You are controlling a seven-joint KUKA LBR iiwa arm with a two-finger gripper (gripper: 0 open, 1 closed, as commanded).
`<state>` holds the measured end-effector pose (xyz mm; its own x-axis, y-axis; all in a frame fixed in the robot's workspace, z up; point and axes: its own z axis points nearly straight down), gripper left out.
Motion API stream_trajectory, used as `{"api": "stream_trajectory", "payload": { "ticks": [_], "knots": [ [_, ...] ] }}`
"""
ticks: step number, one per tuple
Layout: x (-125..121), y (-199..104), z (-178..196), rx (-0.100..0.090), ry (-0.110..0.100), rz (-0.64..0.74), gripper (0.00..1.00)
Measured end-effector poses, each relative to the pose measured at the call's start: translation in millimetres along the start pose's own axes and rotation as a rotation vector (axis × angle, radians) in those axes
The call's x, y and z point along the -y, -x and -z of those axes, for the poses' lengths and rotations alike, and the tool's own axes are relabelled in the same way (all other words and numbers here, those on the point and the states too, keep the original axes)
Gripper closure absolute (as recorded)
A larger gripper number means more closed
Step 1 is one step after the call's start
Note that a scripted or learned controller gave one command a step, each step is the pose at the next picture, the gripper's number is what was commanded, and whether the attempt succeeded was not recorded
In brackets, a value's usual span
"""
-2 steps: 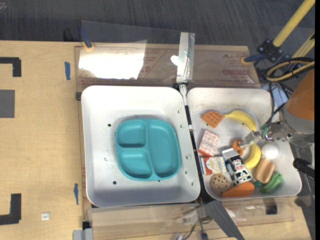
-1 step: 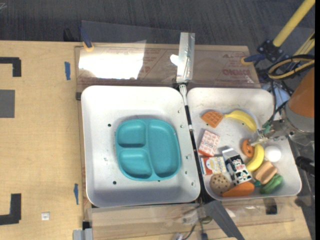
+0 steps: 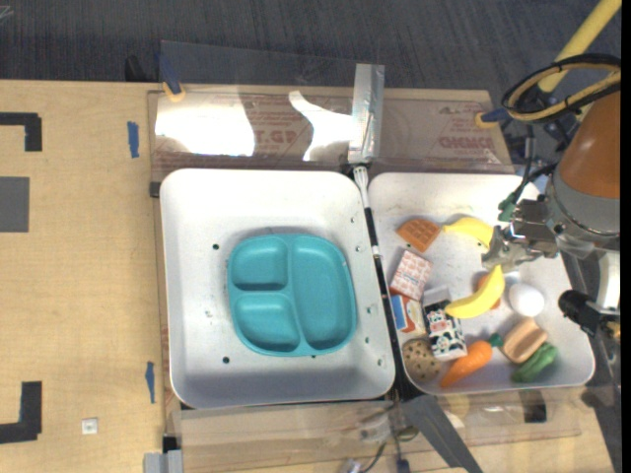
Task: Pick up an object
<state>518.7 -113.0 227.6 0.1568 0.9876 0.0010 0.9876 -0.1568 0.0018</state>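
Note:
The right bin (image 3: 582, 363) holds several toy foods: an orange waffle (image 3: 419, 233), a yellow banana (image 3: 469, 230), a second banana (image 3: 477, 295), a pink wafer pack (image 3: 411, 274), a cow-patterned carton (image 3: 445, 331), a cookie (image 3: 422, 359), a carrot (image 3: 469, 357), a white egg (image 3: 528, 301), a bread roll (image 3: 525, 339) and a green vegetable (image 3: 535, 364). My gripper (image 3: 501, 250) hangs over the bin's right half, between the two bananas and just above the lower one. Nothing is visibly held in it.
The left bin (image 3: 187, 215) holds a teal divided plate (image 3: 293, 292). A metal divider (image 3: 366, 116) stands behind the bins' shared wall. Yellow and black cables (image 3: 552, 77) loop above the arm at the right.

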Motion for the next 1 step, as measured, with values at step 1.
{"api": "stream_trajectory", "payload": {
  "ticks": [1],
  "knots": [
    [-7.0,15.0,-58.5,-0.001,-0.005,0.605,1.00]
  ]
}}
